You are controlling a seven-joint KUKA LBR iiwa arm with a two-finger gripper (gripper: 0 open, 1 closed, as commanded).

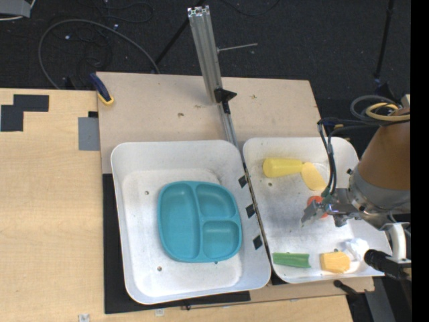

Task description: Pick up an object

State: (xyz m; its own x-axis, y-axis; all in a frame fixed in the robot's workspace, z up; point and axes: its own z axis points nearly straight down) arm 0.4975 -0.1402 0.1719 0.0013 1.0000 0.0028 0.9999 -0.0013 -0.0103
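- Camera view, general: two shallow white bins sit side by side on the counter [167, 106], the left bin [127, 180] and the right bin [268, 200] touching along their shared edge.
- Left bin: holds a teal divided plate [199, 221] with three compartments, lying flat near the bin's middle, slightly rotated.
- Right bin, far part: a yellow squash-shaped object [293, 170] lies on its side, its narrow end towards the left bin and its rounded end towards the arm.
- Right bin, near edge: a green flat piece [291, 260] lies close to the front wall; just to its right, apart from it, sits a yellow-orange block [335, 263], with a small white object [356, 248] just beside it (kind not determinable).
- Arm: the grey arm with its orange band [389, 156] enters from the right and reaches over the right bin's right half.
- End effector [315, 210]: positioned low over the right bin's floor, below the rounded end of the squash-shaped object and well apart from the green piece. A small red-orange item [315, 200] shows at the tool's tip (cannot tell whether it is a loose object or part of the tool). Whether the tool is released or clenched cannot be told, and no object is visibly held.
- Background: an aluminium post [206, 52] rises from the counter behind the bins; a blue-and-yellow clamp [102, 90] sits at the counter's far left corner.
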